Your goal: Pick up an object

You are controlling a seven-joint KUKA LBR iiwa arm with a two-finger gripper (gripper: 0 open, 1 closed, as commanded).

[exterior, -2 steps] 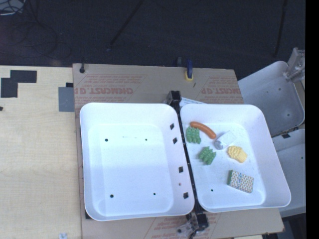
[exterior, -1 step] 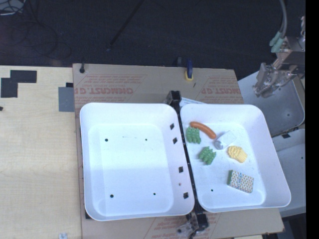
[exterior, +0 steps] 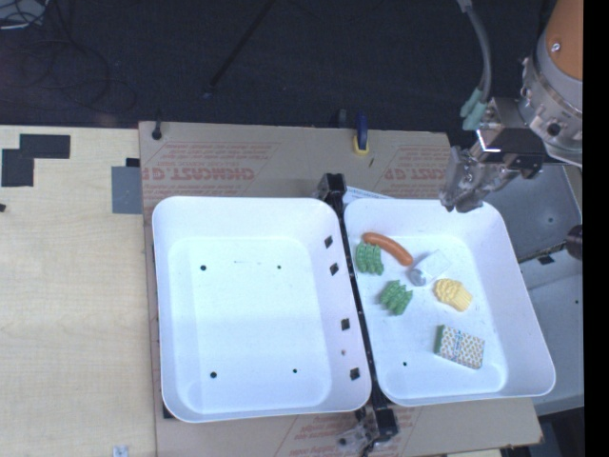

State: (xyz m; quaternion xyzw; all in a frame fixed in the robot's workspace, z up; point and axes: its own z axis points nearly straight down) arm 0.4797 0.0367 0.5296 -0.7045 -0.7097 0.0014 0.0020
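Gripper [exterior: 463, 198] hangs over the far right corner of the right bin [exterior: 519, 284], nothing between its fingers; whether they stand apart or together I cannot tell at this angle. Candidate objects all lie in that bin: an orange sausage [exterior: 387, 247] near the far side, two green pieces [exterior: 369, 258] [exterior: 395, 297] by the divider, a yellow piece [exterior: 453, 294] towards the middle, a small clear-and-grey item [exterior: 420, 274] between sausage and yellow piece, and a patterned green block [exterior: 461, 347] nearer the front. Left bin [exterior: 176, 255] holds no objects. Judgement: approach stage, no grasp made. For a clean pick, the block or the yellow piece look the safest targets, since each sits apart from its neighbours with room for fingers on both sides. The sausage lies just beside one green piece, so a descent there risks nudging or catching two things. Best to centre over the chosen item, align fingers across its narrow dimension, descend straight, close, then lift clear of the bin wall. Writing: the brown board [exterior: 228, 160] under the bins carries red print, seen inverted from here; I cannot read it with confidence. A blue-and-yellow clamp [exterior: 362, 136] sits at the board's far edge.
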